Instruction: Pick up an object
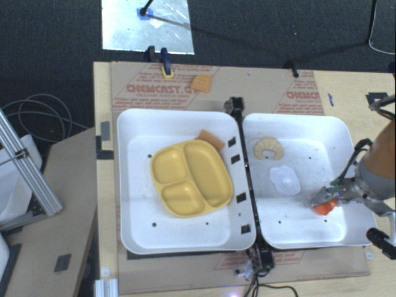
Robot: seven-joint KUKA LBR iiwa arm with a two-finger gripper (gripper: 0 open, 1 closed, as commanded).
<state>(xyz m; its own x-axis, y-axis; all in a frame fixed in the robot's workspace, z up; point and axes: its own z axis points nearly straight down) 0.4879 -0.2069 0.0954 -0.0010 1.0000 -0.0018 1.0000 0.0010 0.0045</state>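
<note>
Orange object is lying on the floor of the right bin, near that bin's right wall and toward its front. End effector is sitting low right over it, with the dark fingers reaching in from the right and overlapping the object's upper edge. Whether the fingers are spread or closed cannot be told at this angle, and the object is not clearly showing between them. Arm is entering from the right edge, with its orange band showing above the wrist.

Also in the right bin: a tan shell-shaped piece is resting near the back left, and a clear plastic piece is lying near the middle, apart from the orange object.

Left bin is carrying a yellow tray with three compartments, tilted diagonally, and a tan block is peeking out behind the tray's rear edge. Another tan block is lying on the worktop behind the bins.
</note>
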